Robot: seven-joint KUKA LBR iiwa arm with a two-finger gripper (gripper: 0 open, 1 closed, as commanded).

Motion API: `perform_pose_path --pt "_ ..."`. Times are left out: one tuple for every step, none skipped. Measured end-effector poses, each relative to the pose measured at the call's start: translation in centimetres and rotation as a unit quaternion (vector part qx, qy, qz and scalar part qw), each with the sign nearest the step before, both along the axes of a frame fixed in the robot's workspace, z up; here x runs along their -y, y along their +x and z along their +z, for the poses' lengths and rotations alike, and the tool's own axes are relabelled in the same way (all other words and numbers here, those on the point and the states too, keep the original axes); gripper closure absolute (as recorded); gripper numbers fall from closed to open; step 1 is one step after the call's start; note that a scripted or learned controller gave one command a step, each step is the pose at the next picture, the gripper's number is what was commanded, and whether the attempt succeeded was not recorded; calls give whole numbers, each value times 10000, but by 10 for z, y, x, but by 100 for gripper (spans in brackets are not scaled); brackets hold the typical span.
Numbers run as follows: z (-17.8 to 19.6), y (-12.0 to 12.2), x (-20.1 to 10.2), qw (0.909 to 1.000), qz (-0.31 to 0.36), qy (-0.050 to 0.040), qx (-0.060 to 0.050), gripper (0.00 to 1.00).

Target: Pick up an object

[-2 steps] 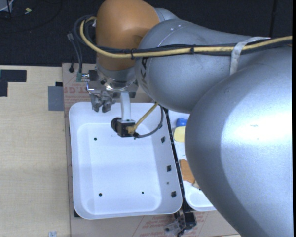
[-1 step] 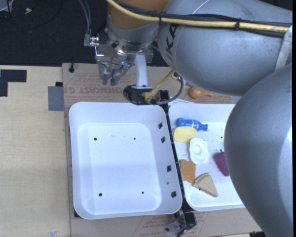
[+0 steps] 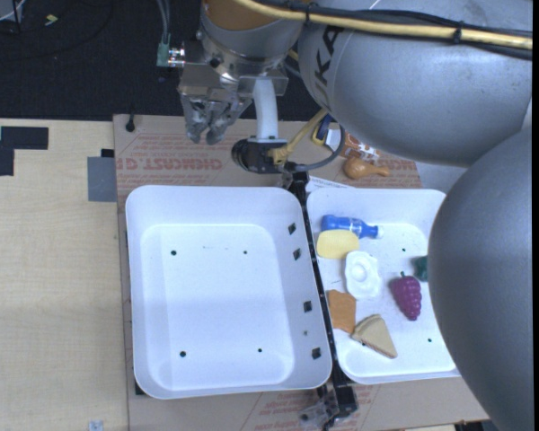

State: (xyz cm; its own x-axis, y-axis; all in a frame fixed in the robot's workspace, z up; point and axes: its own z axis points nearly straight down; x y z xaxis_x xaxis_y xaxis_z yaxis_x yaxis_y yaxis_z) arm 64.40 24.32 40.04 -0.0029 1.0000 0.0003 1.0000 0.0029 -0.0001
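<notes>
My gripper hangs beyond the far rim of the left bin, over the brown board, high up. Its fingers look shut with nothing between them. The right bin holds several small things: a blue bottle, a yellow piece, a white object, purple grapes, an orange-brown slice and a tan wedge. A teal item peeks out from under the arm.
The big grey arm covers the right bin's right side and the upper right of the view. An orange toy lies behind the right bin. A black fitting sits past the divider between the bins.
</notes>
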Motion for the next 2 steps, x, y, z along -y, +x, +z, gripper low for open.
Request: perform_pose_path --pt "47 -4 6 10000 8 2 6 100" --pt "91 -52 -1 10000 5 4 -5 100"
